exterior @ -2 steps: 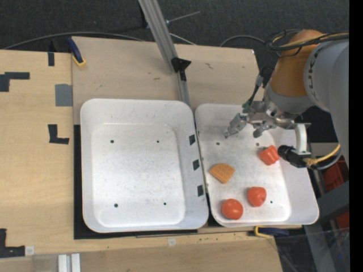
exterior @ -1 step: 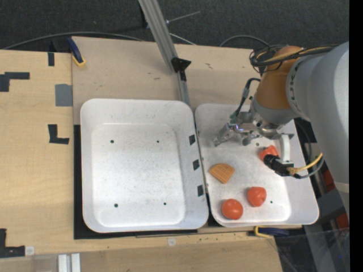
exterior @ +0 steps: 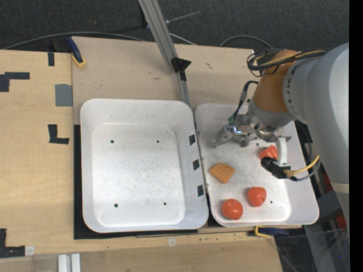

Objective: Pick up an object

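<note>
one tan waffle piece point(exterior: 222, 173) lies diagonally below the gripper point(exterior: 227, 136).

You saw two white speckled bins point(exterior: 139, 163) on a pale wood table point(exterior: 34, 152). A tan waffle-patterned piece point(exterior: 222, 173) and two red-orange objects point(exterior: 232, 209) lay in one; the arm point(exterior: 317, 89) was grey and orange.
</note>
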You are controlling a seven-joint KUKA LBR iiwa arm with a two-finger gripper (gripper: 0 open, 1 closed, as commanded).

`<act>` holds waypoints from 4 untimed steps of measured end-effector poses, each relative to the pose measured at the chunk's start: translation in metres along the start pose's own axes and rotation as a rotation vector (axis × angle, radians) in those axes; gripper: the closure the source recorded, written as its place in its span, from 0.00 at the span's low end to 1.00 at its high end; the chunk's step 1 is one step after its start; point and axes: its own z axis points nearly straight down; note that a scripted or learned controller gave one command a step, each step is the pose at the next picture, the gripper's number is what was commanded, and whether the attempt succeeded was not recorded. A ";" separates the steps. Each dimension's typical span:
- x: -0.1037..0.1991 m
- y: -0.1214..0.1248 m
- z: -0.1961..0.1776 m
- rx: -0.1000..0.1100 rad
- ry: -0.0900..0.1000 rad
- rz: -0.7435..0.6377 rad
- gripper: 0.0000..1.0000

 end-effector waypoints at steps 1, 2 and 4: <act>0.001 0.000 -0.011 0.000 0.000 -0.001 1.00; 0.006 0.001 -0.073 -0.008 0.001 0.000 1.00; 0.010 0.013 -0.159 -0.006 0.001 0.000 1.00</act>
